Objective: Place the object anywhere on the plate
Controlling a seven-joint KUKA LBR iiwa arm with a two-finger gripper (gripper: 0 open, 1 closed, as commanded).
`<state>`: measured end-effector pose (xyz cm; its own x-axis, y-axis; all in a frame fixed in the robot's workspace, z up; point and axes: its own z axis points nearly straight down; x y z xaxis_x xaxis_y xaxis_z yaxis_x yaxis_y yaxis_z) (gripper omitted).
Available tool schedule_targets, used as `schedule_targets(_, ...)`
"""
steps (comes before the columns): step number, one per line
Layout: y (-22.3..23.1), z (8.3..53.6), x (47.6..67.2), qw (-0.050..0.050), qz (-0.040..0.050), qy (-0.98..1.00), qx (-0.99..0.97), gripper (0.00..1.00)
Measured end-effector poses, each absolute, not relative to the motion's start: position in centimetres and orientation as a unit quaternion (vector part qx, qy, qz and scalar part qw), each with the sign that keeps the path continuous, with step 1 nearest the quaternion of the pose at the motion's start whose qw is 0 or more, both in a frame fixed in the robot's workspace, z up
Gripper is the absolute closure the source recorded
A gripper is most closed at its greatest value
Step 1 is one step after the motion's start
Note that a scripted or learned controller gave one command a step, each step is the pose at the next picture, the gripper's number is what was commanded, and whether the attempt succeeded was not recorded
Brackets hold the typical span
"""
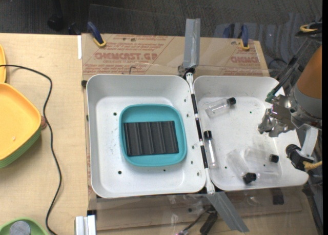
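Looking down from the camera view, the left bin (pixel 97 141) held a teal plate (pixel 152 135) with a dark ribbed centre, lying flat near the bin's middle. The right bin (pixel 246 86) held several clear vials with black caps: one at about 11 o'clock (pixel 220 105), one against the divider at 9 o'clock (pixel 209 148), one at 6 o'clock (pixel 249 177), and one at about 4 o'clock (pixel 261 156), hard to separate from the white floor. Which vial was the intended object could not be determined; none was on the plate.

The gripper (pixel 270 123) stood at the right bin's 3 o'clock edge, apart from every vial. Whether it was spread or pressed together could not be told, and nothing was seen between its tips.

Risks, as judged:
- The vials were transparent and round; a descent slightly off centre would likely roll one away instead of pinching it.
- The vial at the divider left little room for a finger on the wall side.
- A loosely pinched vial could slip out while crossing the divider towards the plate at 9 o'clock.
- The plate's ribbed, sloping surface might let a released vial roll off.
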<state>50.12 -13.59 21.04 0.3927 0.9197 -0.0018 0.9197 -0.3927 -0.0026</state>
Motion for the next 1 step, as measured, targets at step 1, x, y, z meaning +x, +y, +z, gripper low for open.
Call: schedule_targets(1,-13.59,21.05,50.12,0.001,0.0015,-0.551,-0.835,0.0)
